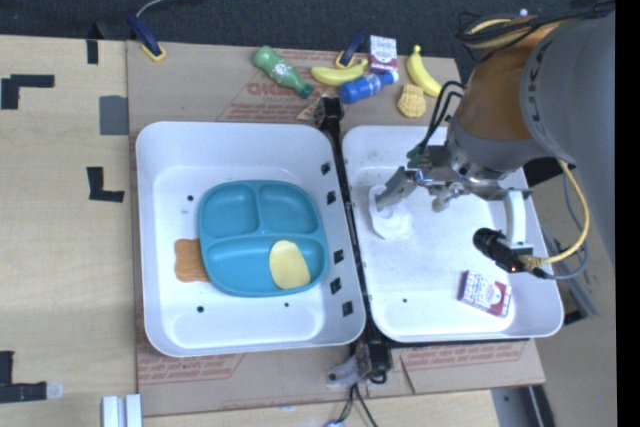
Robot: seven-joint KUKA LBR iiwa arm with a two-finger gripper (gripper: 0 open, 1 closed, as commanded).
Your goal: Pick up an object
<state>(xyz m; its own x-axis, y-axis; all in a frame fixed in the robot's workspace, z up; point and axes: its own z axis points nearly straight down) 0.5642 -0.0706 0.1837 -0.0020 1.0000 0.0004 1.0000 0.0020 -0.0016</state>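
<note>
**Desk:** What have you got on the feed?

**Me:** I see the arm [520, 105] coming in from the right of the frame, over the right bin [520, 325]. The gripper [418, 190] sits low in that bin's upper left part, with its two fingers spread apart and nothing between them. One fingertip [392, 193] is right above a small white object [390, 221] on the bin floor; I can't tell whether they touch.

**Desk:** Anything else in that bin?

**Me:** A small red and white packet [485, 293] lies flat toward the lower right corner, well apart from the gripper. It carries print, but I can't read it.

**Desk:** And the left bin [165, 315]?

**Me:** A blue divided plate [255, 225] in the middle, with a yellow oval piece [290, 265] in its lower right compartment. A tan, toast-like slice [188, 260] pokes out from under the plate's left edge.

**Desk:** Behind the bins?

**Me:** On the cardboard at the top centre of the frame: a green bottle [282, 72] on its side, two toy bananas [338, 73] [421, 73], a blue bottle [362, 89], a small white and pink carton [383, 51] and a yellow textured piece [410, 100]. Red lettering on the cardboard [265, 100] is too faint for me to read.
</note>
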